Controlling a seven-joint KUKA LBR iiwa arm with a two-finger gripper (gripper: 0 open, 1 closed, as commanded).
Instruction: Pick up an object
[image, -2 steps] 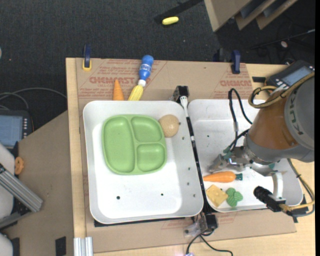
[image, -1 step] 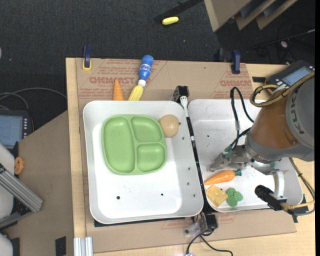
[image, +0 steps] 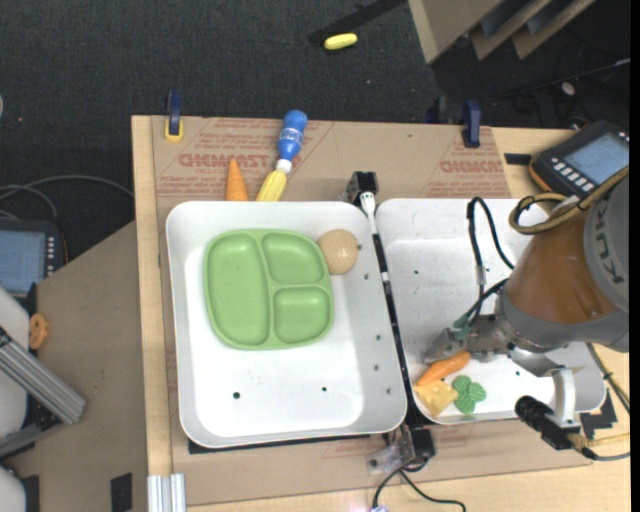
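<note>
Near the front left corner of the right bin (image: 430, 225) lie three small toys close together: an orange carrot (image: 442, 368), a yellow wedge (image: 436, 398) and a green broccoli piece (image: 467, 391). My gripper (image: 452, 346) is low over this corner, its tip right at the carrot's upper side. The grey and orange arm (image: 555, 290) covers the right part of that bin. I cannot tell whether the carrot is between the gripper's tips. In the left bin (image: 300, 400) sit a green divided plate (image: 268, 288) and a tan ball (image: 338, 250) by its back right corner.
Behind the left bin, on the bench, lie a small orange cone (image: 235, 182), a yellow corn toy (image: 272, 185) and a blue and white bottle (image: 291, 135). A black clamp (image: 362, 186) sits between the bins' back corners. A handheld pendant (image: 585, 160) rests at the far right.
</note>
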